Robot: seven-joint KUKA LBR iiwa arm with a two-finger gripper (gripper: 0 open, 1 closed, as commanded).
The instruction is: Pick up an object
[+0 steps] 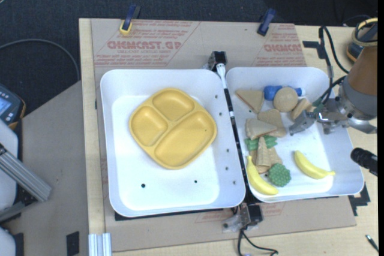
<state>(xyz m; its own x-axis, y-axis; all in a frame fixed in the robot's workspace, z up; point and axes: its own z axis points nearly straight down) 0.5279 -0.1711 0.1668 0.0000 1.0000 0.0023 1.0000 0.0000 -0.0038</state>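
The right bin (342,183) holds a pile of toy foods. Two yellow bananas lie near its front, one (260,179) by the left wall and one (312,166) further right. A green broccoli (279,174) sits between them. Several tan bread slices (264,126) fill the middle, with one more (249,98) at the back. A tan ball (285,98) and a blue piece (272,92) rest at the back. My gripper (300,123) is low in the right bin, just right of the bread slices and below a tan wedge (300,108).
The left bin (120,189) holds a yellow divided plate (173,127) in its middle. A black divider with a clamp (218,60) runs between the bins. The grey arm (360,96) comes in over the right bin's right wall. Cables trail at the right.
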